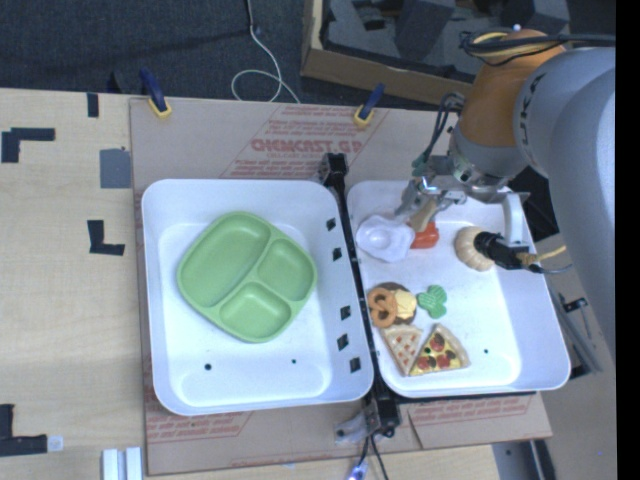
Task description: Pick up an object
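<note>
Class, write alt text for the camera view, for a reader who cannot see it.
A grey-and-orange arm lowers its gripper into the right bin, beside a red toy among toy foods. The left bin holds a green divided plate.

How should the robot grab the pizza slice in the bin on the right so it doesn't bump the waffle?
Probably from straight above, fingers closing across the pizza slice near its wide crust end. It lies flat on the right bin floor, so there is no handle. The waffle touches its left edge, so the outer right side offers more room. The gripper is over by the red piece.
</note>
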Robot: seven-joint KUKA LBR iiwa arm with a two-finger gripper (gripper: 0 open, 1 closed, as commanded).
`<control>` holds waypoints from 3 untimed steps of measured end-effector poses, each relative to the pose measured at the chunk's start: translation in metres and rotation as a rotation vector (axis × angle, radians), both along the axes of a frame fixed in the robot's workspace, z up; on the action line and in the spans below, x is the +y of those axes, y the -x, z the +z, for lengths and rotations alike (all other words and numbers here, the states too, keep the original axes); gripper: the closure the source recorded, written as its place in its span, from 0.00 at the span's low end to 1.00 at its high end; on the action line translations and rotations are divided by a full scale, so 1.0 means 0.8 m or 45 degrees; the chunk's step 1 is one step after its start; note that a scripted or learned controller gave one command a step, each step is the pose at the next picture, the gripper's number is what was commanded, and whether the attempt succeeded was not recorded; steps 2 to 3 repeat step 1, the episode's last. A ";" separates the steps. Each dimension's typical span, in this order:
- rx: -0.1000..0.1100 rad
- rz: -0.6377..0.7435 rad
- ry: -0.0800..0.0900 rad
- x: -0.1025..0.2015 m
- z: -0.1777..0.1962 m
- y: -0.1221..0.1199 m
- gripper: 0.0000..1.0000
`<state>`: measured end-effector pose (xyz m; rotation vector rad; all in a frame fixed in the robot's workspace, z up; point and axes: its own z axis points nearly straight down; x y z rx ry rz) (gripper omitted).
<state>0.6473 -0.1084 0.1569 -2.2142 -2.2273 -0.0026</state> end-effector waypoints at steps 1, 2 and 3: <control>0.000 -0.001 0.001 0.047 0.066 0.034 1.00; 0.000 -0.001 0.001 0.047 0.066 0.034 1.00; 0.000 -0.001 0.001 0.047 0.066 0.034 1.00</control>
